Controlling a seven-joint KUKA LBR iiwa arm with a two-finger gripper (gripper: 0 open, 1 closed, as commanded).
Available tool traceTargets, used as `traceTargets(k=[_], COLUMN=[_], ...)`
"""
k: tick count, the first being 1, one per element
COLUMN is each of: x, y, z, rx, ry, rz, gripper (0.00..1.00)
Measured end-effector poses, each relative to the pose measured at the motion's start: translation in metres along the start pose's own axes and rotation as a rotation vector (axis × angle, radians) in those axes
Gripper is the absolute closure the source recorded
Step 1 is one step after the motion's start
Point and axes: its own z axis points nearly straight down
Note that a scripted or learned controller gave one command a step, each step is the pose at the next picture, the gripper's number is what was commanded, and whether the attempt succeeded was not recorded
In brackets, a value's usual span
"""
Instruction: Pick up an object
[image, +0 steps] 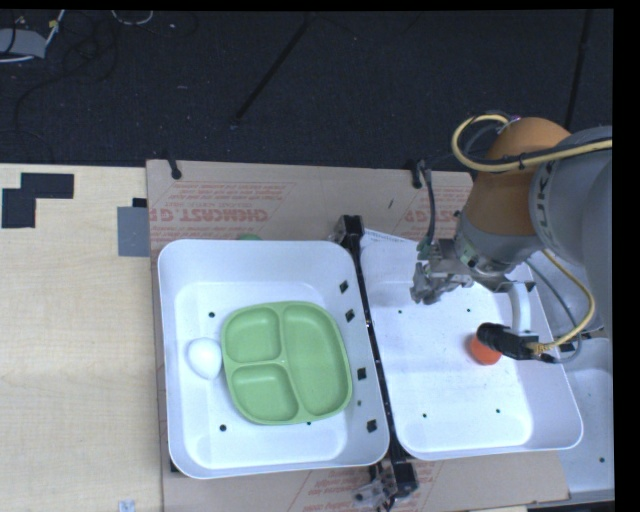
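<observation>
You look down from one fixed camera above the bench, tilted at a slant; the far edge of the bench sits toward the top, with dark floor beyond it; both white bins, the left bin (178, 300) and the right bin (540, 420), fit whole in frame, so you stand at middling distance; the arm (520, 200) enters from your right.

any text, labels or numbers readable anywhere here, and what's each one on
"CHEMCAST GP" (my best reading): red print, upside down in this view, on the brown board behind the left bin.
More red print on the board's lower edge: too cut off to read.
Green tray, white ball, orange ball: no text.
</observation>
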Motion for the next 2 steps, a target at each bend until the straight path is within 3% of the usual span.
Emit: traceTargets(k=[2], x=[-0.004], y=[0.002], z=[-0.111], rx=[-0.001], ry=[0.000], rz=[-0.007], gripper=[1.00])
